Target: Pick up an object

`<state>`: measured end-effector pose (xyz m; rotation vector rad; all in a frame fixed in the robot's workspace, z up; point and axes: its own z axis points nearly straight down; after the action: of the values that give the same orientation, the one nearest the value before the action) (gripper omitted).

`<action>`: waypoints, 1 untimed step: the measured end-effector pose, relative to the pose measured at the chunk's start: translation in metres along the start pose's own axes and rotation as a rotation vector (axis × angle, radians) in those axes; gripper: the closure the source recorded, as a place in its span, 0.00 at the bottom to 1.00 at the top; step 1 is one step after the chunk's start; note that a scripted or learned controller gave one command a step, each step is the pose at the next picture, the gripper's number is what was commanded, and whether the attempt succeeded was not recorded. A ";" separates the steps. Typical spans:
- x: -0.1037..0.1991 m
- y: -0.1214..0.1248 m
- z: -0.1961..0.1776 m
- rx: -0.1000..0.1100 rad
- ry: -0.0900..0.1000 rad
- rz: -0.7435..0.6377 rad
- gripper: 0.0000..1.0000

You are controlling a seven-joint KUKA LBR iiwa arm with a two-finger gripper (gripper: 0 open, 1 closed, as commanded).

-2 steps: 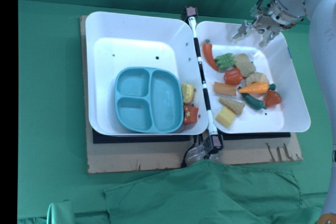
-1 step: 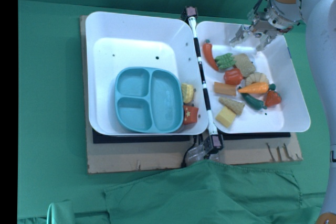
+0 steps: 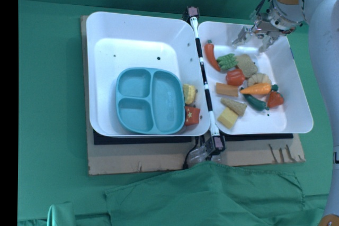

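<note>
Toy food (image 3: 244, 87), the pile to pick from, lies heaped in the right bin (image 3: 296, 114), and the gripper (image 3: 253, 34) hangs above that bin's far edge, jaws spread wide and empty, probably ready to descend.

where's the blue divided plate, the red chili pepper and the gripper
blue divided plate (image 3: 123, 114): camera view, on its left rim.
red chili pepper (image 3: 211, 55): camera view, mid body.
gripper (image 3: 253, 38): camera view, midway between its fingertips.

A teal divided plate (image 3: 149, 101) lies in a white bin (image 3: 106, 29), beside an orange carrot (image 3: 257, 89), a red chili (image 3: 211, 55) and green cloth (image 3: 53, 34)
</note>
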<state>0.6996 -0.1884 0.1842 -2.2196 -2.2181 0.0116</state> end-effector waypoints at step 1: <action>0.000 -0.012 -0.007 -0.012 -0.002 0.004 0.00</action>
<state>0.6871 -0.1884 0.1917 -2.2307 -2.2207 0.0006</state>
